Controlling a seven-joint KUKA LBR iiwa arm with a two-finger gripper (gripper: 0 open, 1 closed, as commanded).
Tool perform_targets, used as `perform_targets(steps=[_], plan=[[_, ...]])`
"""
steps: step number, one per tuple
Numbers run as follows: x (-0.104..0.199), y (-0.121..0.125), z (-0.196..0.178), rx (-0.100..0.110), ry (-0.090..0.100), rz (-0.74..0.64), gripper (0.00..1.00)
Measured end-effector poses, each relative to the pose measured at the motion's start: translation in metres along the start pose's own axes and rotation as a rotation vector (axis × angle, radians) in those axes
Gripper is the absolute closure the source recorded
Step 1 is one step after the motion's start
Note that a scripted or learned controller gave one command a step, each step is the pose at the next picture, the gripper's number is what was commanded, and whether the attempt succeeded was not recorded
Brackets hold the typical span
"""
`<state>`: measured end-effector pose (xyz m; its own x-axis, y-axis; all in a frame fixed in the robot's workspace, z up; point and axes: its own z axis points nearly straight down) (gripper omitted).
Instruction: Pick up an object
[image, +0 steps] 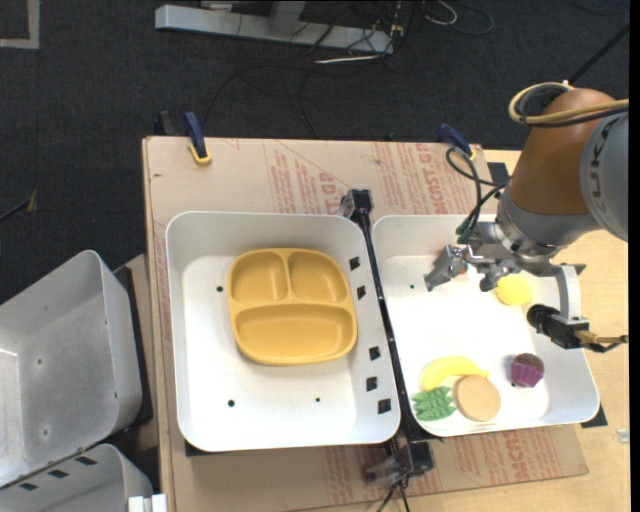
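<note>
Hovering over the far part of the right bin (570, 400), the gripper (470, 266) is showing fingers (441, 272) spread apart, pinching nothing. A yellow ball (514, 290) is lying just beside it. The left bin (190, 330) is holding a yellow divided plate (292, 305).

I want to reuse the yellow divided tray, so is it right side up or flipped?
Right side up: the yellow tray in the left bin shows its three compartments.

Grey arm (610, 180) with orange band (560, 150) and looping yellow cable (535, 100)
</note>
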<state>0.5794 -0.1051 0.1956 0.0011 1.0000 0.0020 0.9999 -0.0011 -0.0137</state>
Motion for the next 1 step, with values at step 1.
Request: perform_targets(steps=[1], plan=[[0.0000,0.0029,-0.0070,-0.013,-0.002,-0.002,0.00]])
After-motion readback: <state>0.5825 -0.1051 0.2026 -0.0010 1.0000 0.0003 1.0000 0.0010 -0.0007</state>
